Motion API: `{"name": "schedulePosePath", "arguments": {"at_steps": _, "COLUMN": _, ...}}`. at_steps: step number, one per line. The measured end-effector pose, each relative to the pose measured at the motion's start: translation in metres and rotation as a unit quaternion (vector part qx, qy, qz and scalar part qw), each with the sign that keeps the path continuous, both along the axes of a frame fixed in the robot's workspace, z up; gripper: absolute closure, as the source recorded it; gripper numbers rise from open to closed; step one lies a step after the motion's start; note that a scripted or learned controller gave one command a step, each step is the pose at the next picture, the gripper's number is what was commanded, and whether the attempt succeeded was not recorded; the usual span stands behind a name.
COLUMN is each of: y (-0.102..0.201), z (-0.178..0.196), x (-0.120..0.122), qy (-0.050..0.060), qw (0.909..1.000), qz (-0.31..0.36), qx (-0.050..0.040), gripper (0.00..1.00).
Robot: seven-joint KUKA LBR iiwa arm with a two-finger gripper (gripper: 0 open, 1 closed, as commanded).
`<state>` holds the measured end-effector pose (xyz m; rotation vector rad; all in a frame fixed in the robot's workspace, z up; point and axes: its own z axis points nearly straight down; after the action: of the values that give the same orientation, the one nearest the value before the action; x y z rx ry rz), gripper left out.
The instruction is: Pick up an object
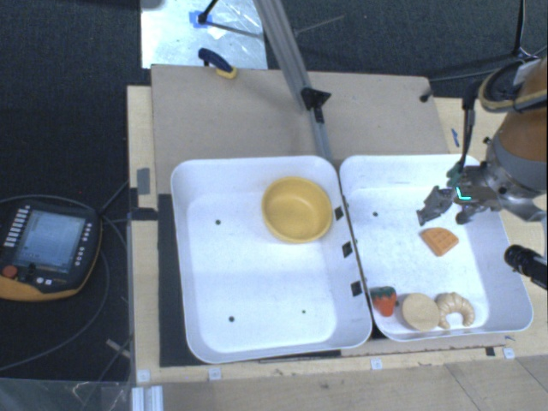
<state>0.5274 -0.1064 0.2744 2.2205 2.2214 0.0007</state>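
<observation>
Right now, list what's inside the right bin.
Right bin holds an orange waffle, round bun, croissant and red-green vegetable. Gripper hovers inside; floor beneath it hidden.

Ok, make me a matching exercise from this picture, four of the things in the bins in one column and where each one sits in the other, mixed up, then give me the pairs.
Things:
1. round yellow plastic bowl
2. flat orange waffle-textured wedge
3. pale curved toy croissant
4. small red and green toy vegetable

Places:
A. right bin, front left corner, beside the divide
B. left bin, near its back right corner
C. right bin, front edge, right of the round beige disc
D. right bin, middle, just below the end effector

Pairs: 1-B, 2-D, 3-C, 4-A
</observation>
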Motion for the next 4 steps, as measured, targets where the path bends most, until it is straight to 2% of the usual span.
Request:
{"name": "schedulePosePath", "arguments": {"at_steps": 1, "y": 0.0, "z": 0.0, "x": 0.0, "qy": 0.0, "qw": 1.0, "qz": 0.0, "qx": 0.0, "gripper": 0.0}}
{"name": "schedulePosePath", "arguments": {"at_steps": 2, "y": -0.002, "z": -0.06, "x": 0.006, "qy": 0.002, "qw": 1.0, "qz": 0.0, "qx": 0.0003, "gripper": 0.0}}
{"name": "schedulePosePath", "arguments": {"at_steps": 4, "y": 0.017, "z": -0.161, "x": 0.01, "qy": 0.002, "qw": 1.0, "qz": 0.0, "qx": 0.0003, "gripper": 0.0}}
